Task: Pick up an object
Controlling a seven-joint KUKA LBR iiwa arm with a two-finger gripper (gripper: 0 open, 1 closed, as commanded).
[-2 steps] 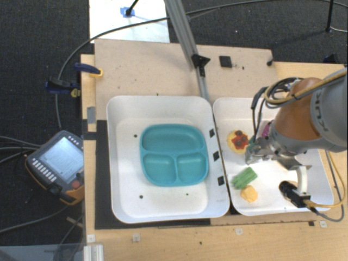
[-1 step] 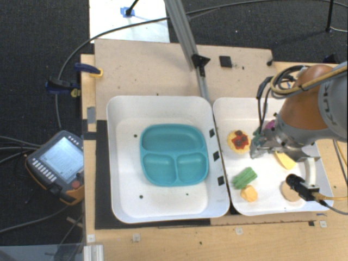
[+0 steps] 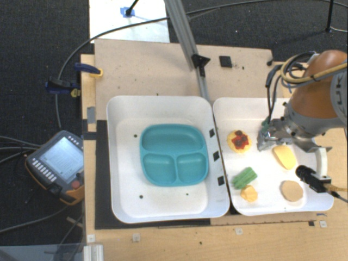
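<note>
Reaching in from the right edge of the bench (image 3: 163,69), the grey arm (image 3: 321,99) with its orange band hangs over the right bin (image 3: 239,110). The gripper (image 3: 265,140) sits low above the middle of that bin, a little toward its far edge. From this slant I cannot tell whether the gripper is spread or pressed together.

Five small objects lie loose on the floor of the right bin:
- A round yellow piece with a red top (image 3: 239,141) lies just to the left of the gripper, close to the bin's left edge and apart from the gripper.
- A yellow wedge (image 3: 285,157) lies just beside the gripper on its near side, toward the bin's right edge.
- A green piece (image 3: 244,176) lies tilted by the left edge, nearer the near-left corner.
- A small orange-yellow lump (image 3: 249,193) lies right against the green piece on its near side.
- A tan disc (image 3: 292,191) rests flat close to the near-right corner.

The left bin (image 3: 122,145) stands edge to edge with the right one. It carries a teal divided plate (image 3: 174,154) at its middle, with one long compartment toward the far edge and two smaller ones toward the near edge.

On the bare bench beyond the bins, a small black square (image 3: 225,62) lies near the far edge, and a slanted metal pole (image 3: 182,26) rises from that same edge. Off the bench, beside its left edge, a control pendant (image 3: 57,165) lies on the dark floor
</note>
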